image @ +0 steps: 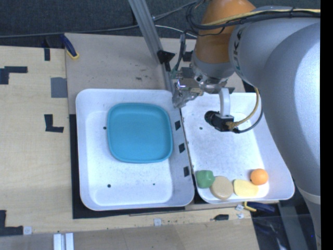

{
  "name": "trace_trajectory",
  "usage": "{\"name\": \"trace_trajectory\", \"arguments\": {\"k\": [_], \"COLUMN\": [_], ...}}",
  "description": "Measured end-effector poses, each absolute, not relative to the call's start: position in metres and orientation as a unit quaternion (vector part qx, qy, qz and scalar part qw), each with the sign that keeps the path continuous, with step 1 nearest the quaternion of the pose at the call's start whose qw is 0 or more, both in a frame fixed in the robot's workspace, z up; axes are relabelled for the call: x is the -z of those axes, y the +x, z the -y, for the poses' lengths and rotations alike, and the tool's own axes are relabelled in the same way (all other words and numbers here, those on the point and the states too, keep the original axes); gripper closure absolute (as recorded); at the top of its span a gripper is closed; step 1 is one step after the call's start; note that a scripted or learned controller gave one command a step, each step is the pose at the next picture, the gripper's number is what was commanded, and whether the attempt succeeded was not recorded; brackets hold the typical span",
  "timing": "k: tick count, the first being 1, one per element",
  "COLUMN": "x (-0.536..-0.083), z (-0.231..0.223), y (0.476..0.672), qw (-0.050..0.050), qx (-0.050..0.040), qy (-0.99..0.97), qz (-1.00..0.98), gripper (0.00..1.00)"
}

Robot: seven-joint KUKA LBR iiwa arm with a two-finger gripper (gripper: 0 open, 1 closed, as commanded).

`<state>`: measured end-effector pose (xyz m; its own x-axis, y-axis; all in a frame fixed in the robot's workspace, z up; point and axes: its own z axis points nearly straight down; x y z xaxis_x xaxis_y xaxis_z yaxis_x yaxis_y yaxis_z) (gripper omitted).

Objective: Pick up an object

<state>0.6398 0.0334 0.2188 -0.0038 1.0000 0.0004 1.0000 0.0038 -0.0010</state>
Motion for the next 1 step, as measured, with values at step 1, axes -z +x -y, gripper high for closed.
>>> {"name": "trace_trajectory", "arguments": {"k": [1], "x": [-0.2139], "z": [-0.079], "y": [0.6217], "qw": [0.001], "qx": [-0.0002], "qy": [-0.706], "qz": [0.708], "gripper": [1.0]}}
